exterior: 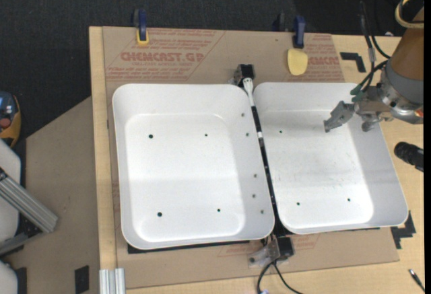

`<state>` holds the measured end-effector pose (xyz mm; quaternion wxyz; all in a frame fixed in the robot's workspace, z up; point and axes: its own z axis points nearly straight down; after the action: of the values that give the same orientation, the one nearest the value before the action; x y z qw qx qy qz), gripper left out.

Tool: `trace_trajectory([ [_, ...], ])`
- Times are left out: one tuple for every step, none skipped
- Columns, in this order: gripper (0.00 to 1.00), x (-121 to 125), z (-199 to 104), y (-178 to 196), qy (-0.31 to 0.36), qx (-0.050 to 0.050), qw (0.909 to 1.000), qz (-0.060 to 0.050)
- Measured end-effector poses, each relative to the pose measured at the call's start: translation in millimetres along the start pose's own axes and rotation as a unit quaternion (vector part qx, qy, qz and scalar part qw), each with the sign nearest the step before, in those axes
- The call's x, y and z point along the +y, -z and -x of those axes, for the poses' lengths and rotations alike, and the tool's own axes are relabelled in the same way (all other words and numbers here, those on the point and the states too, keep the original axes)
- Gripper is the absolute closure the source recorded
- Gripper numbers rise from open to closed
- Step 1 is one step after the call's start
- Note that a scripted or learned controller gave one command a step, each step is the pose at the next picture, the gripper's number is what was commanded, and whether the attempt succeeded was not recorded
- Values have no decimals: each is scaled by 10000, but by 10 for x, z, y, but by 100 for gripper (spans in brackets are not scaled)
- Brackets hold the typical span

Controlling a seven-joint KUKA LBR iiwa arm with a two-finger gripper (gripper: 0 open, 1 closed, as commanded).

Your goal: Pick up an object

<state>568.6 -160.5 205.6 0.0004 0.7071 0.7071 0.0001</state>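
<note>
Tool [351, 119] over right bin [377, 185].
Fingers spread apart, nothing between them; left bin [128, 151] alongside.

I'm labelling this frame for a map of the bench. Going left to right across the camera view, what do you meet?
Left bin → black divider strip between the bins → right bin → gripper over the right bin's far right part.

You are looking at red lettering reading "CHEMCAST GP" on the brown board [175, 50] covering the desk, printed well to the left of the claw [350, 119] and beyond it. Smaller red lines around it are too fine to read. More red print beside the yellow tag [297, 61] is showing, unreadable too.
</note>
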Motion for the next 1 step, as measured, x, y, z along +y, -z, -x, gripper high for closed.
trace_trajectory([
  [100, 8, 1, 109, 4, -6, 10000, 17],
])
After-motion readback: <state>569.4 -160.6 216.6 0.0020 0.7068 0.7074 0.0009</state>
